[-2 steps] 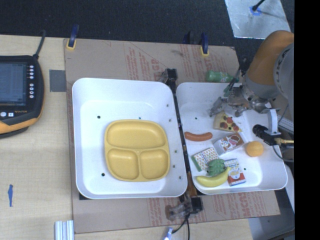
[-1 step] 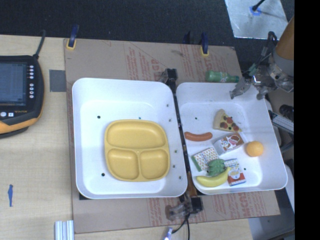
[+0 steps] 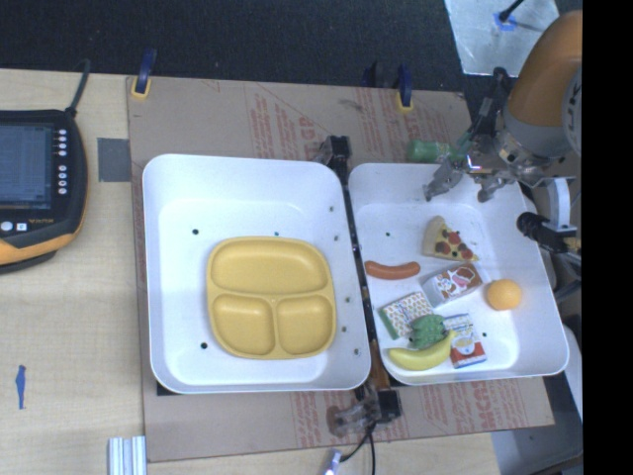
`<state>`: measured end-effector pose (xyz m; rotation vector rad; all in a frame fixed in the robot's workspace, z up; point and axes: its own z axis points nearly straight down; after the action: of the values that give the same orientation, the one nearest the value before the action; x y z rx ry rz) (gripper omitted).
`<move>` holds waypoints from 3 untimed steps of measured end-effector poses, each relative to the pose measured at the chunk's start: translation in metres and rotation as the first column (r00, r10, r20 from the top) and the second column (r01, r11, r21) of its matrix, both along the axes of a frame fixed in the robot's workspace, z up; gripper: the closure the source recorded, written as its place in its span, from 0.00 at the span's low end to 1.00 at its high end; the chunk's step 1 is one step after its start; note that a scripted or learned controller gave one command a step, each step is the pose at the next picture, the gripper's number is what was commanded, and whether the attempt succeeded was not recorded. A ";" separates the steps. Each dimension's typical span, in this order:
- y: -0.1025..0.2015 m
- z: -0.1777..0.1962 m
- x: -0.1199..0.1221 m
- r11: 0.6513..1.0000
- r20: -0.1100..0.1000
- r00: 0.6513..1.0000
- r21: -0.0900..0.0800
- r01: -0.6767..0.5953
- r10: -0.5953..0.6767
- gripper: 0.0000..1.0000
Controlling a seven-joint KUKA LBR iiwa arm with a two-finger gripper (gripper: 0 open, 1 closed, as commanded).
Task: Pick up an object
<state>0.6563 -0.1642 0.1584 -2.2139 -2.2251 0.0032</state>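
Your gripper (image 3: 462, 184) hangs over the far end of the right bin (image 3: 539, 364), with the grey arm and its orange band (image 3: 550, 67) coming in from the right. You can see the two fingers spread apart, one tip pointing down-left and the other down-right, and nothing sits between them.

The closest pickable thing is the toy pizza slice (image 3: 445, 239), which lies on the bin floor nearer to you than the fingertips, apart from them and roughly under the gap. To its near left lies the toy sausage (image 3: 392, 268), lengthwise across the bin. Right of that, a small red and white packet (image 3: 453, 283) rests tilted, and the orange ball (image 3: 503, 294) sits by the bin's right wall, well apart from the gripper.

At the near end of that bin you have a cluster: a checkered card (image 3: 406, 312), a green toy broccoli (image 3: 427, 331) resting on a banana (image 3: 415, 355), and a small red and white box (image 3: 466, 344) touching the banana's right end.

The left bin (image 3: 168, 265) carries a yellow divided plate (image 3: 270, 297) with three compartments, lying flat near the middle. A green object (image 3: 428, 150) lies on the cardboard beyond the right bin, just left of the gripper. A teach pendant (image 3: 40, 188) rests on the bench at far left.
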 end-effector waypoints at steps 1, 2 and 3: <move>0.005 -0.067 -0.031 1.000 -0.001 1.000 -0.001 0.000 0.000 0.00; -0.048 -0.066 -0.045 1.000 0.002 1.000 -0.001 0.003 -0.003 0.00; -0.028 -0.066 0.000 1.000 0.002 1.000 0.000 0.002 -0.002 0.00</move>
<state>0.6567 -0.1926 0.0924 -2.2169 -2.2237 0.0004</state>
